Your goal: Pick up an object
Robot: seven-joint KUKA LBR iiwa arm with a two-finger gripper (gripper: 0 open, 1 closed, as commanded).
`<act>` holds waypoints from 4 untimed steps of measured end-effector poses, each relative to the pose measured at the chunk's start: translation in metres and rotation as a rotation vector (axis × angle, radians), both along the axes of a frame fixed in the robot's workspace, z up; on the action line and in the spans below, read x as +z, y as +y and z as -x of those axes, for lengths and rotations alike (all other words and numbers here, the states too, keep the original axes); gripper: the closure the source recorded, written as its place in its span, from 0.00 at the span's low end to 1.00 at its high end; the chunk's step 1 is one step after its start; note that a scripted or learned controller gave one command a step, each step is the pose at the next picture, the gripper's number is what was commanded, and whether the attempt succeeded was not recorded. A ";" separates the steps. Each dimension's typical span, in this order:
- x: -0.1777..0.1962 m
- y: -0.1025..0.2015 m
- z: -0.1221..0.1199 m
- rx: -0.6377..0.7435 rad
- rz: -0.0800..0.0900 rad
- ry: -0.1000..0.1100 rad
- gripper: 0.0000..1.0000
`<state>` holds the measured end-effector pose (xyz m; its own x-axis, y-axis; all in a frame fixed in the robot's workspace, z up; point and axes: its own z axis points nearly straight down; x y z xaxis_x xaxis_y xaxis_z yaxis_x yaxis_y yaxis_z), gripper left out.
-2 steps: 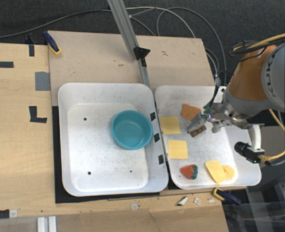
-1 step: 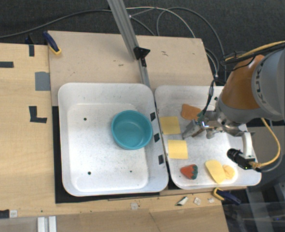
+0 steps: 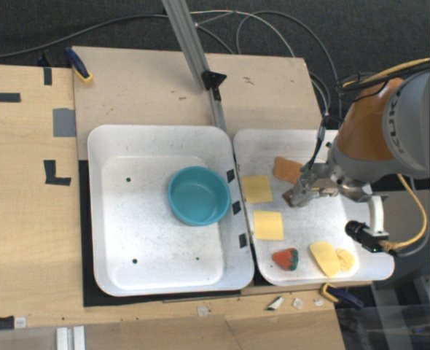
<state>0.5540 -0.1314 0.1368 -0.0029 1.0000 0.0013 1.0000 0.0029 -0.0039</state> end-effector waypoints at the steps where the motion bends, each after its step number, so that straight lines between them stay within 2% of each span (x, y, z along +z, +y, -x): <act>1: 0.045 0.008 0.002 -0.001 0.001 -0.007 1.00; 3: 0.133 0.006 0.005 -0.001 0.002 -0.008 1.00; 4: 0.118 0.061 -0.023 0.004 0.000 -0.002 1.00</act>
